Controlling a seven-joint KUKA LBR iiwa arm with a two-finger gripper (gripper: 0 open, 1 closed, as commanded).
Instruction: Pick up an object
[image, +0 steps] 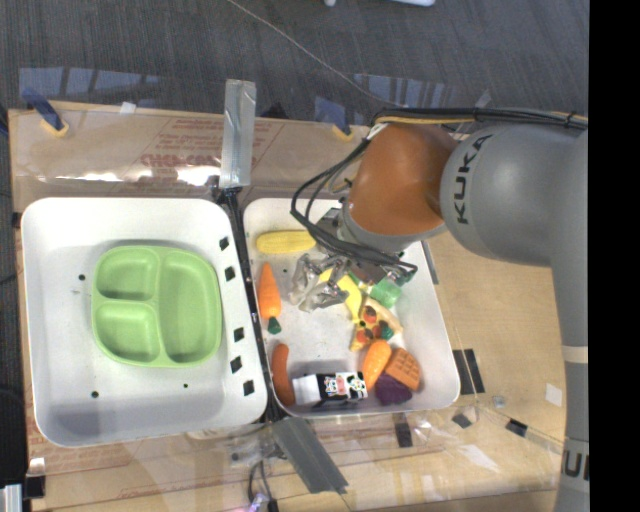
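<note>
Toy foods fill the right bin (432, 300), and nothing is lifted from it. Starting at the left, the left bin (50, 300) is a shallow white tray with rounded corners, holding a smooth lime-green plate (157, 304) moulded into three compartments. A strip of grey tape (238, 130) runs up from the seam between the bins. In the right bin, along its left wall, a tapered orange carrot (269, 293) with a green tip lies above a glossy reddish sausage (281, 374). Near the top wall rests a knobbly yellow corn cob (285, 242). At the bottom edge lies a black-and-white carton (334, 387), boxy and printed. Further right sits a heap: a small yellow piece (350, 291), a green block (385, 293), an orange piece (375, 362), a ridged brown wedge (404, 367) and a purple lump (393, 394).

The gripper (322, 283), metallic and glinting, hangs over the bin's middle, just right of the carrot and below the corn cob, with the yellow piece close beside it on the right. Its fingers blur together against the white floor, so I cannot tell how far apart they stand; nothing seems to sit between them. Above it the orange band (398, 180) bulges, with black cables (318, 200) looping off it, and the grey arm (520, 195) stretches to the right.
</note>
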